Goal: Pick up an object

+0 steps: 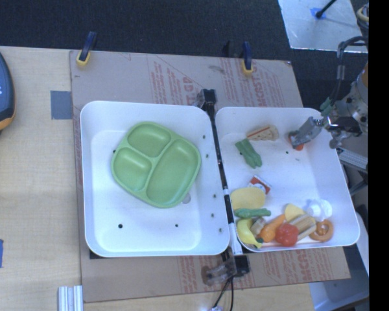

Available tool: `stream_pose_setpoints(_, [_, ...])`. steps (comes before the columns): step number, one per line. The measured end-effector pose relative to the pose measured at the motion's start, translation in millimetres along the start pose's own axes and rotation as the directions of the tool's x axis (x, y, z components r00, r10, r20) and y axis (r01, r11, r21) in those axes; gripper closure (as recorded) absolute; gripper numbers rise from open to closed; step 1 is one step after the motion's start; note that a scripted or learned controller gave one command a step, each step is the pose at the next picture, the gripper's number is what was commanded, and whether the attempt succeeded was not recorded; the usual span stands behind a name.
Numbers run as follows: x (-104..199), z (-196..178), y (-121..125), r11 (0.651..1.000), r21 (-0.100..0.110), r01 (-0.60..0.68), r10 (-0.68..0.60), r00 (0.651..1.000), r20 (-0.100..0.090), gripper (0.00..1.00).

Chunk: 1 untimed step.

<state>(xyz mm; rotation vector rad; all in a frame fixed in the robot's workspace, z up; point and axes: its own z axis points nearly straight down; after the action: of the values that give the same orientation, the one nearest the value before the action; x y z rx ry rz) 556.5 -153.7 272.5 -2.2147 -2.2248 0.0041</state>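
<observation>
Over the far corner of the right bin (347, 193), reaching in from the view's right and hanging low above the white floor with the gripper (304, 134). Not managing to tell whether it is standing apart or closed, the grey tip being too small and blurred. Showing a small red spot (299, 147) just beneath that tip, too tiny to name. Seeing nothing plainly gripped. Lying just beside the gripper, toward the view's left: a tan wedge (262, 133). Resting near it, a little further left and nearer the view's bottom: a green pepper (248, 152). Sitting well apart from the gripper, down by the bin's near wall, crowding together as a heap of toy food: a yellow piece (247, 197) with a red-and-white bit (260, 185) touching its upper edge, a green bean (251, 212) lying across it, a banana (246, 232) curving below, a carrot (271, 227) leaning against a tomato (286, 235), a pretzel (322, 230) at the heap's right end and a white lump (318, 208) just above that. Lying well apart from the gripper, across the divide between the bins: a green divided plate (157, 164), sitting tilted on the floor of the left bin (91, 173). Holding the cardboard sheet (149, 76) beneath both bins: two blue clamps (247, 59) at its far edge.
</observation>
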Motion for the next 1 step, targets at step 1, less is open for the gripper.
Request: stream_pose_setpoints(1, [-60.4,89.9,48.8,1.000,0.006,-0.002,0.002,1.000,0.002,0.00])
